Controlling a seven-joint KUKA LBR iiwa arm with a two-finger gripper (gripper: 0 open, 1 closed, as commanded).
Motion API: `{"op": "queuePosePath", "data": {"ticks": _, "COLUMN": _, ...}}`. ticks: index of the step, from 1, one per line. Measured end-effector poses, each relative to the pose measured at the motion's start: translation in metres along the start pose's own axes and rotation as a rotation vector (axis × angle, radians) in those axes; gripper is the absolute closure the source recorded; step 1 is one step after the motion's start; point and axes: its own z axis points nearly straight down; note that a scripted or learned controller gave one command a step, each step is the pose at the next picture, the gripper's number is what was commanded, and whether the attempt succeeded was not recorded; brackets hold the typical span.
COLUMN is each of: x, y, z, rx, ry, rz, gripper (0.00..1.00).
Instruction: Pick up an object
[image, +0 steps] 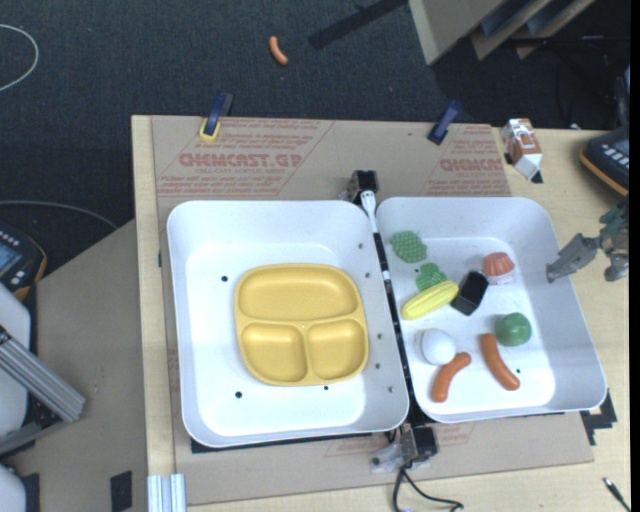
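Grey metal jaws (572, 255) at right white plastic bin's (570, 330) outer rim, apparently spread, gripping nothing; toy food inside.

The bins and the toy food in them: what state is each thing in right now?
Left bin: holds the yellow tray.
Yellow tray: lying flat, nothing in its three compartments.
Right bin: holds the toy food.
Corn: lying on its side, against the black block.
Black block: tilted.
Two sausages: lying flat, apart.
Egg: resting loose.
Green ball: resting loose.
Gripper: at the right bin's rim, holding nothing.
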Motion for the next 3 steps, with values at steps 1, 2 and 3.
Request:
{"op": "queuePosePath", "data": {"ticks": 1, "x": 0.001, "y": 0.002, "z": -0.007, "rx": -0.013, "ry": -0.004, "rz": -0.004, "gripper": 0.0}}
{"op": "queuePosePath", "data": {"ticks": 2, "x": 0.006, "y": 0.007, "z": 0.038, "rx": -0.007, "ry": -0.001, "rz": -0.005, "gripper": 0.0}}
{"op": "queuePosePath", "data": {"ticks": 3, "x": 0.003, "y": 0.003, "z": 0.082, "rx": -0.007, "ry": 0.0, "rz": -0.003, "gripper": 0.0}}
